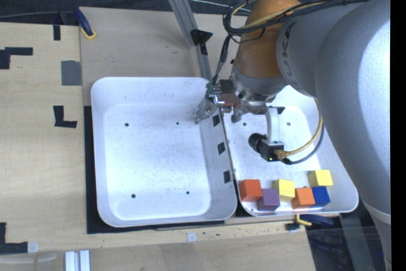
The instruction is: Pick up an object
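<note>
Several small coloured blocks lie along the near edge of the right bin point(303, 116): an orange block point(250, 189), a purple block point(271, 198), a yellow block point(286, 188), a second orange block point(305, 197), a blue block point(321, 195) and another yellow block point(320, 178). My gripper point(219, 108) hangs below the orange wrist band, over the ridge between the two bins near their far end. It is well away from the blocks, and the wrist hides most of it from above.
The left bin point(108, 136) shows only dark specks on its floor. A slanted metal rail point(181, 3) crosses the far side of the bench. The bulky grey arm point(355, 85) covers the right bin's far right part.
</note>
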You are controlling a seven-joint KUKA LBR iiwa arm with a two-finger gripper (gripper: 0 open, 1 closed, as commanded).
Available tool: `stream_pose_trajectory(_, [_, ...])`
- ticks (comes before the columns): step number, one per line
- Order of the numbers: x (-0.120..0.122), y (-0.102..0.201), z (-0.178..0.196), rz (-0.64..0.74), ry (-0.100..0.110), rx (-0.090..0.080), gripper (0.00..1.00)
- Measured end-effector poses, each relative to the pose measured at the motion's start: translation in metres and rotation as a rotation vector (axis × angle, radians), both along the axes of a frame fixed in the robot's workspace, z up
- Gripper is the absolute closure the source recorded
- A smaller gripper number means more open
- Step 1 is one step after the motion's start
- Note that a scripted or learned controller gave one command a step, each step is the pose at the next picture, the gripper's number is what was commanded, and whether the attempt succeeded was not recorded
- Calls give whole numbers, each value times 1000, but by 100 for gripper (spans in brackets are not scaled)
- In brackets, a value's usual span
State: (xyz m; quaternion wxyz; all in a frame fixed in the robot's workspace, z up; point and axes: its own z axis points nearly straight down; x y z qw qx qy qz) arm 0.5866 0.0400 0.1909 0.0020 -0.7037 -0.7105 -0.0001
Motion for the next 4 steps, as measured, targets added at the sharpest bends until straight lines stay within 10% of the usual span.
stream_pose_trajectory(1, [-18,-90,1,-18,1,-7,0])
stream_pose_trajectory(2, [-20,-11,1,-1,0,0,0])
stream_pose_trajectory(3, [-18,-68,1,-14,-1,-5,0])
stream_pose_trajectory(4, [35,-16,1,-3,-4,-2,0])
